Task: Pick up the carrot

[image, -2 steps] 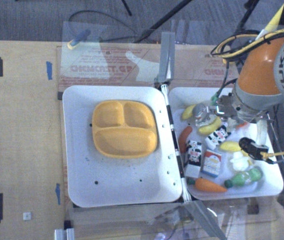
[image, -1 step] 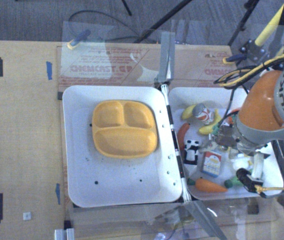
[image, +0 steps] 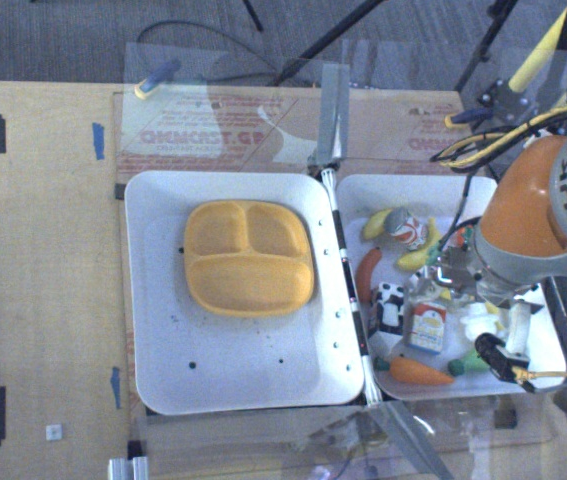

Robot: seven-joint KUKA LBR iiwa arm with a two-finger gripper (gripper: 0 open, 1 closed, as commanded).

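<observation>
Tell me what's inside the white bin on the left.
The left bin holds one thing, a yellow plate with three compartments, lying flat toward the back. A few dark specks dot the bin floor. Whatever is beneath the plate is covered.

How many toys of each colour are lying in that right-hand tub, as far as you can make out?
Partly hidden by the arm, so a rough count:
Orange: 1, the carrot
Yellow: 2, a banana and a yellow piece
Red: 1, a red sausage shape
Black and white: 1, a cow-patterned toy
Mixed colours: 1, a small carton
Total: 6

2 bins (image: 153,298), 1 tray (image: 249,256), 1 carrot (image: 421,371), perhaps 2 bananas (image: 376,224).
</observation>
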